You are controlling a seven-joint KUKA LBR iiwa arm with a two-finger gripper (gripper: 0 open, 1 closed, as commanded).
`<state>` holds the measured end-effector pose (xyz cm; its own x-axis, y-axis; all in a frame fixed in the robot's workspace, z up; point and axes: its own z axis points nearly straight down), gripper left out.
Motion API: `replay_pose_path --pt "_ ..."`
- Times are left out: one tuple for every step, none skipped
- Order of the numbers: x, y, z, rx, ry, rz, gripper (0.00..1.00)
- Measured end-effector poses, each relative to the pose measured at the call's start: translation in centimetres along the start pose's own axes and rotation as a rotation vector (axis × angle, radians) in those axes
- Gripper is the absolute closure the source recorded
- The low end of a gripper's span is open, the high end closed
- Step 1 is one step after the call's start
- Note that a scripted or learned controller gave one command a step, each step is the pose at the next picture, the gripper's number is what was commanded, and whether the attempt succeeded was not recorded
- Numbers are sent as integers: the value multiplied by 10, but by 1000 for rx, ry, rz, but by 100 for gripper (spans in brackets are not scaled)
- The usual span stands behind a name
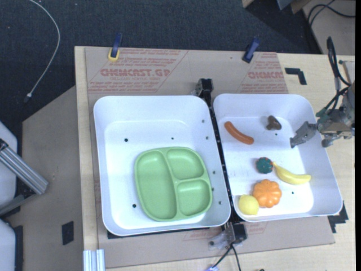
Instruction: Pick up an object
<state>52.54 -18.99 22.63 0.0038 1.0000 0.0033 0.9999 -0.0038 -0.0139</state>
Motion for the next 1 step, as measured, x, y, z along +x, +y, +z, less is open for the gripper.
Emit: replay_pose_path --pt "1 3 -7 -14 -3 -4 0"
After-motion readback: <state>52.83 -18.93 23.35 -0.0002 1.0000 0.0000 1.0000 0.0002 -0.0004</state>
